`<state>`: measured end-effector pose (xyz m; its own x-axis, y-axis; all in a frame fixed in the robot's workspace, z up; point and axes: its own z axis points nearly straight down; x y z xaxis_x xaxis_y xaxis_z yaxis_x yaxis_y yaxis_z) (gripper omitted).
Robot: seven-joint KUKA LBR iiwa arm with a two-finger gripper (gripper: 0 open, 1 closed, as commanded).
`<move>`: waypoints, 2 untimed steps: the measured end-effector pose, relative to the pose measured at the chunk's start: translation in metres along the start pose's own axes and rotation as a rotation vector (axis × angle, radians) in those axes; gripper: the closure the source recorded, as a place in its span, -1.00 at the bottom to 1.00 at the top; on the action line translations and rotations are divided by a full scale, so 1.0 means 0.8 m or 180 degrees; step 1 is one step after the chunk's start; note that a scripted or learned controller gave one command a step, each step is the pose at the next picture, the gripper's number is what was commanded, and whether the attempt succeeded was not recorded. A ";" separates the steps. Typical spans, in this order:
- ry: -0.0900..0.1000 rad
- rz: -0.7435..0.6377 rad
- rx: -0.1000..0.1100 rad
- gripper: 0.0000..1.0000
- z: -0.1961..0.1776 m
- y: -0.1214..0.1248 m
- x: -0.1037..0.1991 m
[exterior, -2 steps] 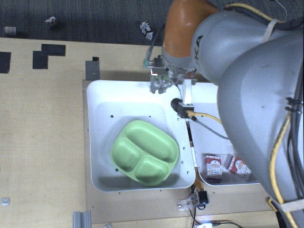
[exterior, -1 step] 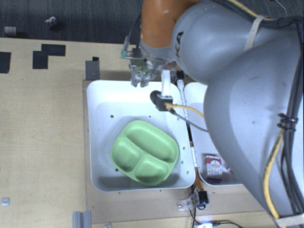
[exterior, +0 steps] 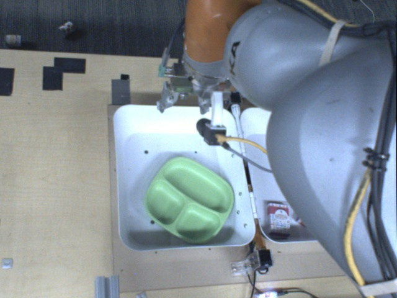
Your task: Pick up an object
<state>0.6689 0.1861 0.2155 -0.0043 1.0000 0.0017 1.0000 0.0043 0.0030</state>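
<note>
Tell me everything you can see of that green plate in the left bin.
The light green divided plastic plate has three moulded compartments, one long and two smaller, and rounded corners. It looks smooth and glossy, lying tilted in the near part of the shallow white left bin, resting against the near wall. Nothing else touches it.

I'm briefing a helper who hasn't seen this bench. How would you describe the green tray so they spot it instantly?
Find the left white bin. The green tray lies in its near half, pale green with three compartments. The other bin's small red-and-white packet is far smaller.
</note>
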 end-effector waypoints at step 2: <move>0.0005 0.0004 -0.0088 -1.00 0.155 -0.107 -0.013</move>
<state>0.5837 0.1758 0.0912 -0.0030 1.0000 0.0032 0.9995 0.0029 0.0306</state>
